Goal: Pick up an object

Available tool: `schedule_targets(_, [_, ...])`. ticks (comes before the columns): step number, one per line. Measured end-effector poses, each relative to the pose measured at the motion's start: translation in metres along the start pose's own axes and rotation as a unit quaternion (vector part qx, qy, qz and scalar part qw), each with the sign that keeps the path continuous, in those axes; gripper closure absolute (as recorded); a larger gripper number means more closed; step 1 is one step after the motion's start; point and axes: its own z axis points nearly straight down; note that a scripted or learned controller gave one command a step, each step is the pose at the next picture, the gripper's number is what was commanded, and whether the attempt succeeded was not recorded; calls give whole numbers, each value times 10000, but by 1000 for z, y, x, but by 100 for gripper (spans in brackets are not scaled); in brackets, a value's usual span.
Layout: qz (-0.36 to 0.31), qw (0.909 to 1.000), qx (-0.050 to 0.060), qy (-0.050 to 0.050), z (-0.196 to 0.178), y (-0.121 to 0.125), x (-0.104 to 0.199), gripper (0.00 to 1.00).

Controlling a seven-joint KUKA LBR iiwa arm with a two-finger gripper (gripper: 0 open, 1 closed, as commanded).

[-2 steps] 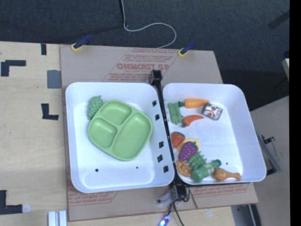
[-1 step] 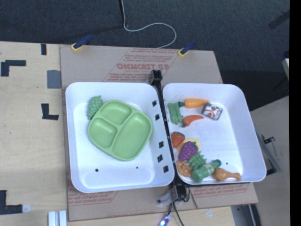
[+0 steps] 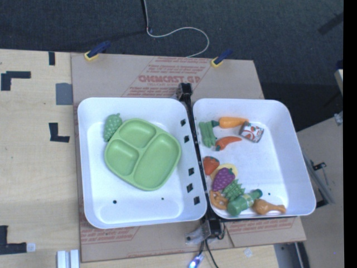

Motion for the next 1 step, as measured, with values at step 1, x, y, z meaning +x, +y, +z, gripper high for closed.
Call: schedule_targets(1, [-2,10000,-5,-3,21,0,0,100])
